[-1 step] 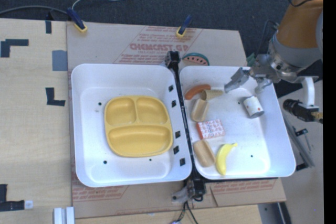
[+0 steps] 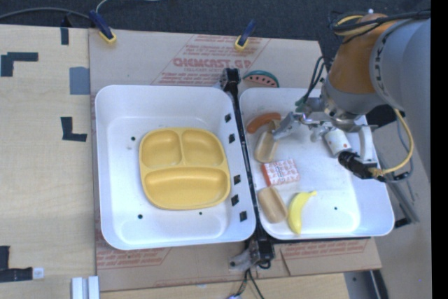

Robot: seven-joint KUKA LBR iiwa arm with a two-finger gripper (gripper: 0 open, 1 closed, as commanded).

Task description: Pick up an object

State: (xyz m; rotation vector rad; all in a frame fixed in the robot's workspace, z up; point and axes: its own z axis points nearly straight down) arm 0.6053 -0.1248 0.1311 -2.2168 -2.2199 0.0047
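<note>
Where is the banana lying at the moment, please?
The banana lies in the right bin, near its front edge, just right of a bread roll and below a red-and-white packet.

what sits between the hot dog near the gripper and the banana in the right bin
In the camera view, a red-and-white patterned packet lies between the hot dog and the banana, with a bread roll just left of the banana.

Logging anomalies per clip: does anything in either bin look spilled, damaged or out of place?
Nothing stands out. The yellow tray lies flat in the left bin; the banana, buns and packet lie scattered but intact in the right bin.
</note>
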